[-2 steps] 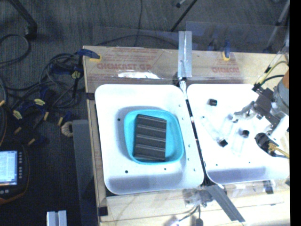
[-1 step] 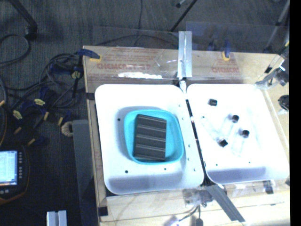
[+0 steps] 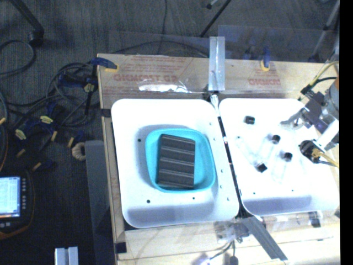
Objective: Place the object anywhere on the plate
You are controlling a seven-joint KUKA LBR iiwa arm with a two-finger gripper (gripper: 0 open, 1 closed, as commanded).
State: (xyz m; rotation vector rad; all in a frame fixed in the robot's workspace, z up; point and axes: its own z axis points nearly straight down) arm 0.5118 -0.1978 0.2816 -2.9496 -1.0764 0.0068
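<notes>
Currently, dark grey ribbed rectangular block (image 3: pixel 176 160) lying flat on blue plate (image 3: pixel 207 164) in left bin (image 3: pixel 127 148), gripper (image 3: pixel 315 127) at right bin's (image 3: pixel 276 197) far-right edge, finger state unclear, nothing visibly held.

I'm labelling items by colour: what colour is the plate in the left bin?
Light blue, clear in the camera view: the plate holds a dark grey ridged block.

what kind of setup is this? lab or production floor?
Most likely a robotics research lab. Two shallow white bins sit on a plywood bench, loose cables sprawl over the dark carpeted floor, and a ridged dark grey block rests on a light blue plate.
</notes>
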